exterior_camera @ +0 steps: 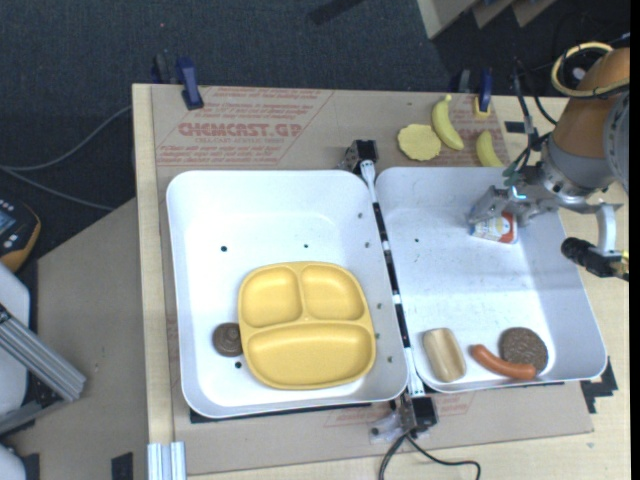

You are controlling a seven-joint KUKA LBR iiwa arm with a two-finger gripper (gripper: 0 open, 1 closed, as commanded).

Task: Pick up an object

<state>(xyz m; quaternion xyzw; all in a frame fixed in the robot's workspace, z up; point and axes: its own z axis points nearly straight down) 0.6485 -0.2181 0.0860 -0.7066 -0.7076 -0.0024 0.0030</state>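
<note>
- Near the front edge of the right bin [560, 298] lie three play foods: a tan bread roll [443, 354], a thin red sausage [503, 364] and a round brown patty [524, 347]. They look like smooth plastic.
- A yellow plate [304, 324] with three sections sits in the left bin [200, 258], close to its front edge. It is shiny, with rounded corners.
- A small brown round piece [228, 340] touches the plate's left side.
- Both bins are white and shallow, side by side on the bench [150, 298].
- The gripper [497, 214] is low in the right bin, near its back right corner. A small white and red thing [497, 229] sits right under it. I cannot tell if the fingers are apart or together, or if they hold it.
- Behind the right bin, on the bench, lie a yellow banana [447, 124], a flat round yellow piece [420, 142] and another yellow piece [487, 149].
- Red letters on the brown board behind the left bin read "CHEMCAST GP".
</note>
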